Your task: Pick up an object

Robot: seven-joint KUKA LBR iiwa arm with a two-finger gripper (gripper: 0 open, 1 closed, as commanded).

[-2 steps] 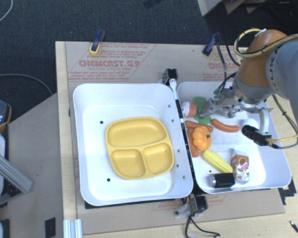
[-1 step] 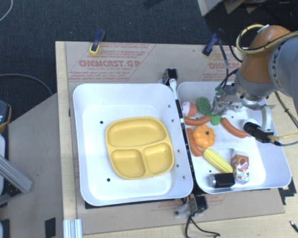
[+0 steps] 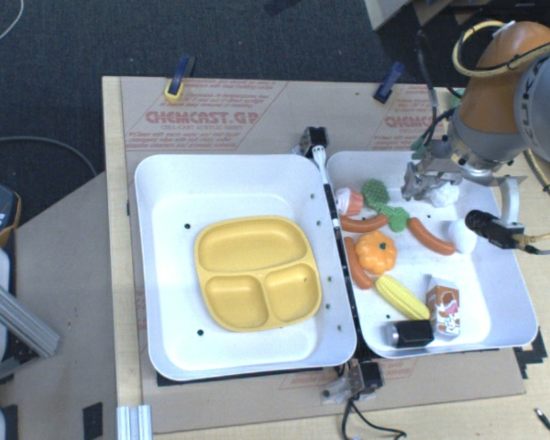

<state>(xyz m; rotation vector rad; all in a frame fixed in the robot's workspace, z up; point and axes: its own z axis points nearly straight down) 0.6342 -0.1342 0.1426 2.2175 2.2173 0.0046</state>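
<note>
My jaws [image 3: 428,183] hang low over the far part of the right bin [image 3: 513,312]; I cannot tell their state. The toys lie just nearside: broccoli [image 3: 376,192], two sausages [image 3: 432,236], an orange pumpkin [image 3: 376,253], corn [image 3: 401,296], a small carton [image 3: 443,310]. The left bin [image 3: 156,246] holds a yellow divided tray [image 3: 257,271].

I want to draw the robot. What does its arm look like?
The arm is fat and rounded, grey with a shiny orange band. At its end sits a small grey metal gripper. A yellowish cable loops over the top, and thin dark cables run beside it.
</note>
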